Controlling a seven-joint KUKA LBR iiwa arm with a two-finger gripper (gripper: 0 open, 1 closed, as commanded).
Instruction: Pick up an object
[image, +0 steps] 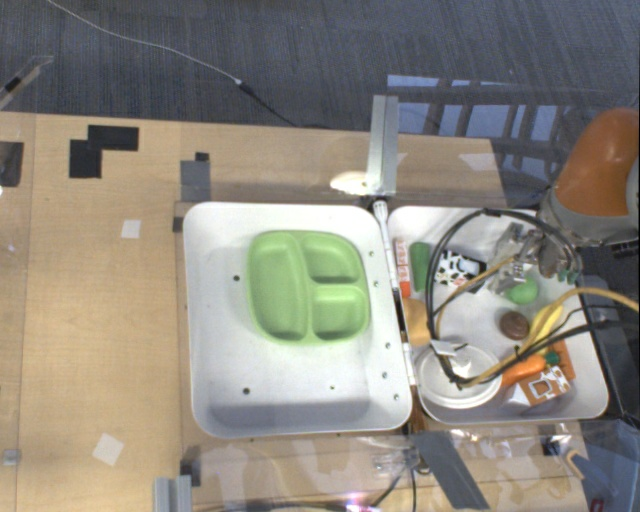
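Note:
The arm comes in from the right, its orange band (600, 175) above the right bin (598, 400). My gripper (522, 262) hangs over the back of that bin, amid black and yellow cables. Just below it lies a small green ball (522, 293). To its left sit a black-and-white patterned object (460, 268) and a green cylinder (418, 262). Nearer the front lie a brown round piece (514, 324), a yellow banana (547, 318), an orange carrot (520, 372) and a white bowl (452, 385).
The left bin (215, 330) holds a green divided plate (305, 286). A red-and-white stick (401, 270) lies along the right bin's left wall. An orange-and-white card (552, 383) sits at the front right. Cables loop across the right bin.

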